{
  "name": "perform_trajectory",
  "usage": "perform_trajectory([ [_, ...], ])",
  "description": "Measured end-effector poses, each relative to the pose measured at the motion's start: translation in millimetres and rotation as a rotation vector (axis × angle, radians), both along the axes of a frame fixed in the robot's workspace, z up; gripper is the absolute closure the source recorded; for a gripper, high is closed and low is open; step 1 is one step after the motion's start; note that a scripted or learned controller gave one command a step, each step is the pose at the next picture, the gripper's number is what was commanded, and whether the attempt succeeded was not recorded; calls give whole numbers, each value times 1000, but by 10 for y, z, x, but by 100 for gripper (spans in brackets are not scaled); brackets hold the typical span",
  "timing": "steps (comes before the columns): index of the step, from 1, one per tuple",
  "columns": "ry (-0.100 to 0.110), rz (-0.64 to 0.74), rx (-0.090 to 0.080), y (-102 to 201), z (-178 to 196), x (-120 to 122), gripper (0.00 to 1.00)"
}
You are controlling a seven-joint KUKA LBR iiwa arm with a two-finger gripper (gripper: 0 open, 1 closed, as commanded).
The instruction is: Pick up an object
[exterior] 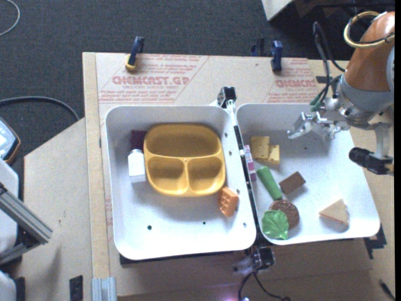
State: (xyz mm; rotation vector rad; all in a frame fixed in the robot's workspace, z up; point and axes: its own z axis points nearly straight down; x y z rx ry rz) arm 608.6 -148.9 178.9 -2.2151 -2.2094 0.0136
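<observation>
Tool (302, 129) hangs over the back of the right bin (357, 174), near its far wall. Can't tell from this angle whether it's released or clenched; nothing visible in it.

No specific target given, so any piece counts. Nearest candidates: 2 yellow cheese blocks (265, 150) just left and forward of the tool, touching each other. My call: go for the brown block (292, 183) or the cheese wedge (335, 212), each sits apart with room on both sides. Come straight down, centre over the piece, keep off the bin wall.

Right bin also has a green stick (268, 182) lying diagonally, and a brown cookie (287, 211) touching a green leaf (274, 225) at the front edge. Those 2 are flat, poor grasp bets.

Left bin (119, 168) holds a yellow divided tray (184, 158) with 3 compartments, a white bottle (136, 165) just beside its left edge, a dark item behind the bottle, and an orange block (229, 200) at the tray's front right corner.

Both bins sit side by side on the surface (94, 137).
</observation>
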Motion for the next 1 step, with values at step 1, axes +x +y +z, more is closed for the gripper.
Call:
perform_trajectory([
  [1,-14,2,-2,0,77,33,0],
])
